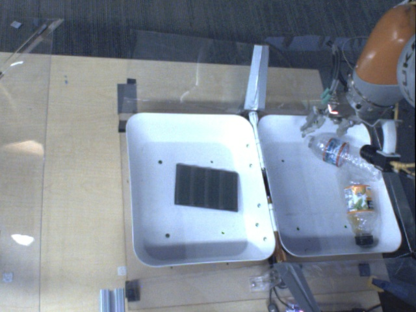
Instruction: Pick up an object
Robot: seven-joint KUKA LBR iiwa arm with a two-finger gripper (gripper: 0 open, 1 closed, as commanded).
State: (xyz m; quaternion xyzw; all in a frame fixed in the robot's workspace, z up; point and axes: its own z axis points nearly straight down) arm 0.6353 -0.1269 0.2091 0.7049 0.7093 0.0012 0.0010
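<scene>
Approach step: my hand [327, 117], fingers spread, hangs at twelve o'clock of the clear bottle [338, 153], so next I lower.

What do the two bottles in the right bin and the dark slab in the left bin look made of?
Upper bottle: clear, glossy plastic by the look; the white bin shows through it, blue label band. Lower bottle: also clear plastic, orange-green label, dark cap. Dark slab: matte black, ribbed, no shine; probably rubber or foam, can't tell which.
</scene>
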